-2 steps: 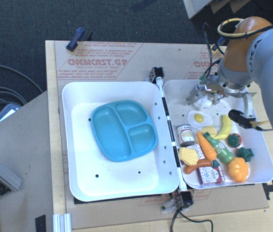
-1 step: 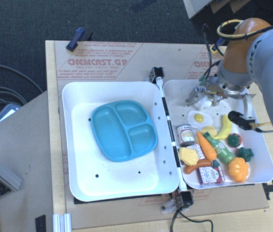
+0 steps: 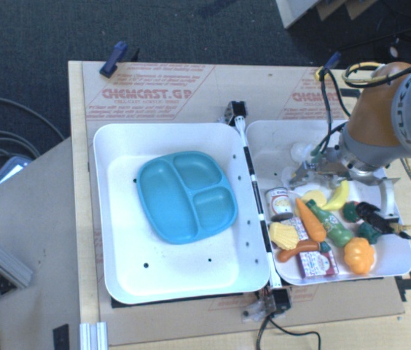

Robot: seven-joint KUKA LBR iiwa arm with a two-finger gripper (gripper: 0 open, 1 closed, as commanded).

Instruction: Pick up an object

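Glossy rounded orange fruit [image 3: 358, 254]; smooth blue three-compartment plastic plate [image 3: 186, 195]

dark carpet floor [image 3: 38, 42], grey cables [image 3: 1, 133]

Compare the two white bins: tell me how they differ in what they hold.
The left bin holds one blue divided plate; the right bin holds a heap of small toy foods, among them a carrot and a banana. The arm works above the right bin. Both are shallow and white.

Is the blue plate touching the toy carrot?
Apart. The camera view shows the blue plate in the left bin and the toy carrot in the right bin.
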